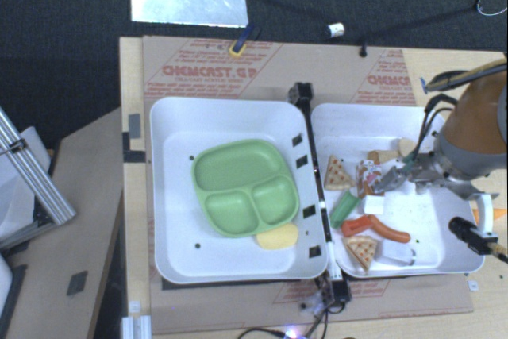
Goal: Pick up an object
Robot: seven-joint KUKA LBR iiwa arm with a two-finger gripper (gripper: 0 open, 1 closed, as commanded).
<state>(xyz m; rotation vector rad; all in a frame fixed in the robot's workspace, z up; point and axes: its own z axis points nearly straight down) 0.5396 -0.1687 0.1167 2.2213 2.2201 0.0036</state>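
Waffle (362,252) nr front | gripper (386,180) tips blurred | arm (476,131) cut off rt

Two white bins sit side by side on the bench. The left bin (171,171) holds a green divided plate (242,186) with a yellow piece (277,237) at its near edge. The right bin (429,258) holds toy food: a sausage (379,228), a green pepper (344,206), and waffle wedges. The gripper (386,179) hangs low over that pile.
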